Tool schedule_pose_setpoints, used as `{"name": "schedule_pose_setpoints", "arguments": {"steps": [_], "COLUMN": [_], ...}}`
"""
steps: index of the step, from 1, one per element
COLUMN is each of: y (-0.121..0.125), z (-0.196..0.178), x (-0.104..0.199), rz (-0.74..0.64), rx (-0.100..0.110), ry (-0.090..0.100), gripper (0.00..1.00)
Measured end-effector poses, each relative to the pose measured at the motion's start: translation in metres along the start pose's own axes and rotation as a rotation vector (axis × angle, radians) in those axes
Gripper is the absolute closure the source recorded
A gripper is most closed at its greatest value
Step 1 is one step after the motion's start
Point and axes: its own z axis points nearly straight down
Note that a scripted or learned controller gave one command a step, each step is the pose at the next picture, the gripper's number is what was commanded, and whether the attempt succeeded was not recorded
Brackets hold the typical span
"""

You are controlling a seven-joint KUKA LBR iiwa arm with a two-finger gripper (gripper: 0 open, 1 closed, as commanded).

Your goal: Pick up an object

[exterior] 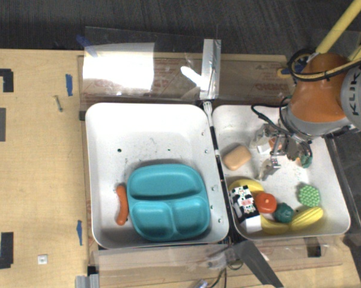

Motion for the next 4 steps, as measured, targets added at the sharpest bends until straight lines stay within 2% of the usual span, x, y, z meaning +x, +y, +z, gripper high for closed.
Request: {"name": "schedule_pose_setpoints", "arguments": {"steps": [1,2,3,4], "y": [0.038,-0.014,0.035,0.033], "z": [-0.001,0.0,-0.001,-0.014], "x": [0.004,0.015,0.016,0.013], "rz": [0.121,0.063,0.198,0.198], "rx": [0.001,0.002,0.0,0.002], "ry": [0.001,0.002,-0.001,-0.011], "gripper": [0.0,0.0,0.0,1.0]}}
